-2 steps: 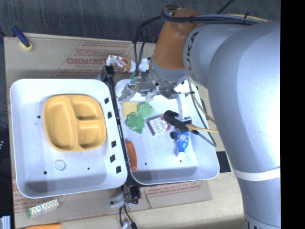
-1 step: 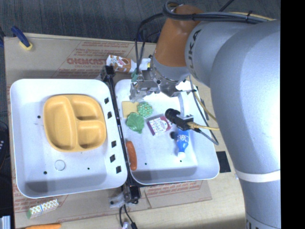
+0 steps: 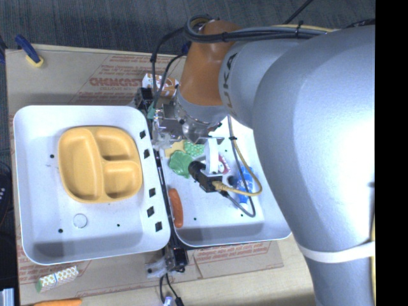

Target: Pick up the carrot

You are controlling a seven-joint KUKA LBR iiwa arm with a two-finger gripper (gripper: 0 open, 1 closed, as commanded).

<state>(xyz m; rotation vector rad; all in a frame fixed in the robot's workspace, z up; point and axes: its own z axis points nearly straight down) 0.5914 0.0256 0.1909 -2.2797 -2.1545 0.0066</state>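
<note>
Nearest the camera, the carrot [image 3: 176,208] is lying lengthwise in the right bin [image 3: 217,234], close against that bin's left wall and toward its front corner, with nothing resting on it. Just beyond it, a green leafy toy [image 3: 181,162] is sitting beside a small yellow piece [image 3: 173,148], and a blue item [image 3: 247,185] is lying to their right. Farther back, the gripper [image 3: 169,131] is hanging over the back left part of the same bin, about above the yellow piece and apart from the carrot; whether it is released or clenched cannot be told, but the carrot is plainly not in it. In the left bin [image 3: 25,171], 1 yellow divided tray [image 3: 99,164] is sitting alone. The arm appears to be approaching, the pick not yet made. The next move is likely calling for a shift toward the bin's front, then a careful descent, since the wall is crowding 1 side of the carrot.
</note>
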